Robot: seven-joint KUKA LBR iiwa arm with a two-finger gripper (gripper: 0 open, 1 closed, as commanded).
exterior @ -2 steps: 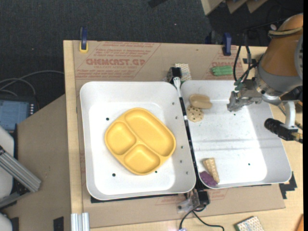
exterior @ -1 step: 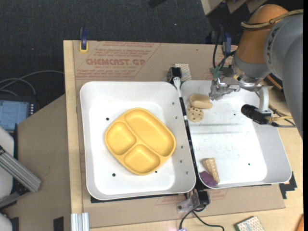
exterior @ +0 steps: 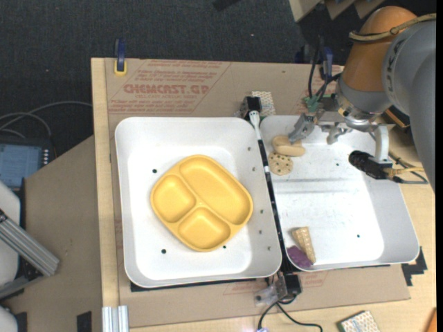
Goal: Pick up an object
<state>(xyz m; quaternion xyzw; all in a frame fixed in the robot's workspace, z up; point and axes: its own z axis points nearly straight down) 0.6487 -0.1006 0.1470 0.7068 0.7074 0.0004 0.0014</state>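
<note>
Bench (exterior: 173, 88) bearing two white bins: the left bin (exterior: 138, 151) holds a yellow three-compartment tray (exterior: 201, 203); the right bin (exterior: 360, 213) holds the smaller items. The arm's gripper (exterior: 317, 126) hangs over the right bin's far left corner, its jaws spread open and gripping nothing. A tan bread roll (exterior: 288, 146) lies just beside the left jaw's tip, a speckled cookie (exterior: 279, 163) just nearer the camera, and an ice-cream cone (exterior: 303, 243) well apart at the near edge.
</note>
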